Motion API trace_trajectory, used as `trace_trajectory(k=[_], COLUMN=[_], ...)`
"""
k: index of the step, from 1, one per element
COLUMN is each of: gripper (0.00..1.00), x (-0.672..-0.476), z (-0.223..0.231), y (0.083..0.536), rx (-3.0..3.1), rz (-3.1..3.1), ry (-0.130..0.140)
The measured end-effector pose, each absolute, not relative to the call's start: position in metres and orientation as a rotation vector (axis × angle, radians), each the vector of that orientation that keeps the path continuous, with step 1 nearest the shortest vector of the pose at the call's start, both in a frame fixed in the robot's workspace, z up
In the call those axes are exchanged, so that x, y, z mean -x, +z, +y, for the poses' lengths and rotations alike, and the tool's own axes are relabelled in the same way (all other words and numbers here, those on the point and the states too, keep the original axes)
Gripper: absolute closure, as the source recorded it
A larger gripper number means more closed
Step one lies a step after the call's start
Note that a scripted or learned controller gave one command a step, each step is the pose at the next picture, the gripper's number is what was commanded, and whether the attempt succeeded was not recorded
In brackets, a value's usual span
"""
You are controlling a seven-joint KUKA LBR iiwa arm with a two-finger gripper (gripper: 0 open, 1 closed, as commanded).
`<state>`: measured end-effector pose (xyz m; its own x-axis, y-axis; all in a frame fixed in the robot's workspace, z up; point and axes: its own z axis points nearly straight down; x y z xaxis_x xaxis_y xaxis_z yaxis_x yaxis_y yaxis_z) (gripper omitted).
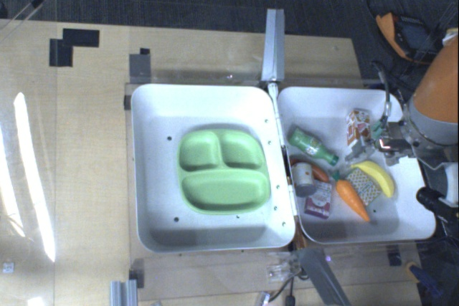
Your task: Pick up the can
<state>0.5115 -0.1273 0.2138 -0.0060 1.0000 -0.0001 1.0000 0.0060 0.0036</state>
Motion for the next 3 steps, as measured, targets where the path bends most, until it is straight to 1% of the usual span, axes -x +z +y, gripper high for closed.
trace_trajectory(k=[1,2,3], gripper=[0.00,0.00,0.00], x=[-0.565,-0.577,-0.659], z=[-0.161,-0.133,-0.151], y=[0.159,0.089,0.087], rx=[-2.324,-2.405,-2.377], rz=[2.111,2.007,2.045], ry=[0.004,0.012,0.006])
